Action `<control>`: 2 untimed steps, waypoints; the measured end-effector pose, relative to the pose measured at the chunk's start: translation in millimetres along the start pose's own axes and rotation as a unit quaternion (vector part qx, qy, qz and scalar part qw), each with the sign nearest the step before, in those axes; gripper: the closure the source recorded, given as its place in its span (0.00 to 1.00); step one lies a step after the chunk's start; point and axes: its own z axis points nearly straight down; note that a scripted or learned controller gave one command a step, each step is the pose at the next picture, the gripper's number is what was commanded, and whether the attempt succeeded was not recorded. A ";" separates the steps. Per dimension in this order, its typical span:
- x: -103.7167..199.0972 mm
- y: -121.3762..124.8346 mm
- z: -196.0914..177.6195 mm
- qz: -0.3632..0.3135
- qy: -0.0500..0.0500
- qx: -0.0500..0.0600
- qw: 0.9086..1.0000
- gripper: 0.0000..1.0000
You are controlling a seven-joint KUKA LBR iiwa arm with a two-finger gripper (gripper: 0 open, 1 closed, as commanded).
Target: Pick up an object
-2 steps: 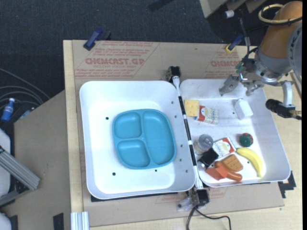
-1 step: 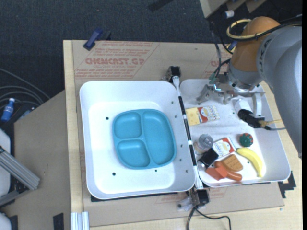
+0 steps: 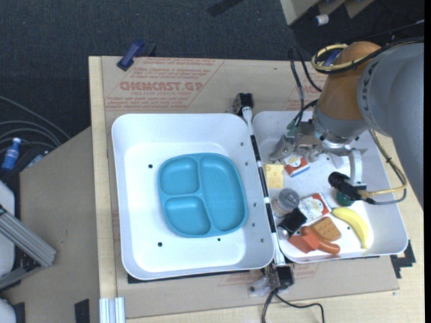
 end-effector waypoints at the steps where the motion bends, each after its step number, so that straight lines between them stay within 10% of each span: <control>1: -0.4 0.3 -10.1 0.001 0.000 0.000 1.000 1.00; 2: 78.3 -43.7 -114.3 -0.001 0.000 -0.002 1.000 1.00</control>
